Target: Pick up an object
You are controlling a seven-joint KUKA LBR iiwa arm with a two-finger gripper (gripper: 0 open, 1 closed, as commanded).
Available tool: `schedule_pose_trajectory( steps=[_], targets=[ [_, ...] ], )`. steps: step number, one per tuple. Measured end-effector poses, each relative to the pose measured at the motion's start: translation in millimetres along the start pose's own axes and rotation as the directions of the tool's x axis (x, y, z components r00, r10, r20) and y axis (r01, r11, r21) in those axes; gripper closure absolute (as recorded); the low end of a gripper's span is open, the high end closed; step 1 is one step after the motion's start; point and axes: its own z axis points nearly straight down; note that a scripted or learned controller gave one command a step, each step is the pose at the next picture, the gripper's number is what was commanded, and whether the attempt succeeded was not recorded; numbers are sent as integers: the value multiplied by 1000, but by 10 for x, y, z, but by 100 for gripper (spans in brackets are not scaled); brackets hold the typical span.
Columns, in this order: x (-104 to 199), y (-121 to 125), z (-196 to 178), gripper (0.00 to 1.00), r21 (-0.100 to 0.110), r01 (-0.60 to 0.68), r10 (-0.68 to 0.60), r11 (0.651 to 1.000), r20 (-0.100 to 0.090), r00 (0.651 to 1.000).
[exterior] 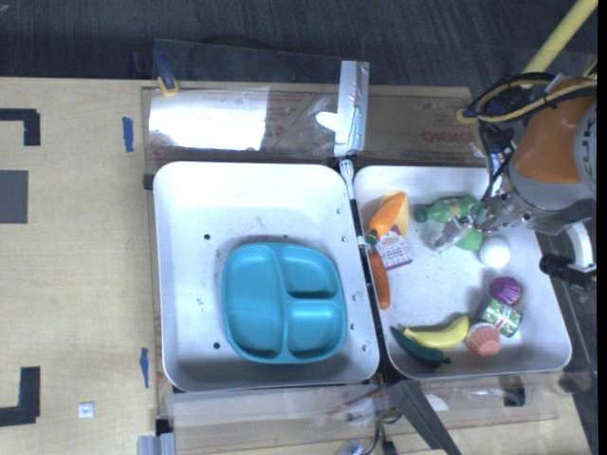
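You can see two white bins side by side on the surface. The left bin has a blue tray with three parts in it. The right bin has toys in it. The claw is down in the right bin, near the top. It sits right at a green toy, with a white ball just beside it. You cannot tell if the claw is open or closed, or if it has the green toy. A banana lies near the bottom of that bin. An orange toy leans by the left wall.
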Motion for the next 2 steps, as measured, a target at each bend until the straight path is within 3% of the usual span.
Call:
schedule_pose_trajectory(
  steps=[1, 2],
  targets=[
    [-12, 8, -111, 100, -4, -2, 2, 1000, 2, 1000],
    [659, 597, -974, 100, -11, 11, -11, 1000, 3, 1000]
  ],
)
